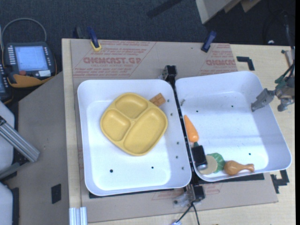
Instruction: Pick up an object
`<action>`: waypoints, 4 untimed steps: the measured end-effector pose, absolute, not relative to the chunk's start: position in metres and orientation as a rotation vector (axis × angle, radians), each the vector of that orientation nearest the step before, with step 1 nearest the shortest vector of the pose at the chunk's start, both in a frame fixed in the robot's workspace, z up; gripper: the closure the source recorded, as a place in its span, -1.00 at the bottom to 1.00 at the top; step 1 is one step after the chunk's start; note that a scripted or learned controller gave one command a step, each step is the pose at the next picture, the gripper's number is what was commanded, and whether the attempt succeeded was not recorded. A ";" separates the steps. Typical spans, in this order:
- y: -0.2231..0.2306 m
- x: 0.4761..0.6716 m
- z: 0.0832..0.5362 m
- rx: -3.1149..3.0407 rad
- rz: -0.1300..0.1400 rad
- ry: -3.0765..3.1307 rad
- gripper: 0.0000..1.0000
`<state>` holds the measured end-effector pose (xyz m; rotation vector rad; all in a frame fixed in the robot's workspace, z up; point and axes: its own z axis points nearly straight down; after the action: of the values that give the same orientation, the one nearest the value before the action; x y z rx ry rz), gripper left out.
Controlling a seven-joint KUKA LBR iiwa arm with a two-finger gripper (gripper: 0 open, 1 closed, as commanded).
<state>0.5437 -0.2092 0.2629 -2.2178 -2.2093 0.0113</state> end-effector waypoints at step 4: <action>-0.200 0.544 0.101 -2.221 0.003 -2.221 -1.00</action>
<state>0.5438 -0.2001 0.1010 -2.2209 -2.2206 0.0030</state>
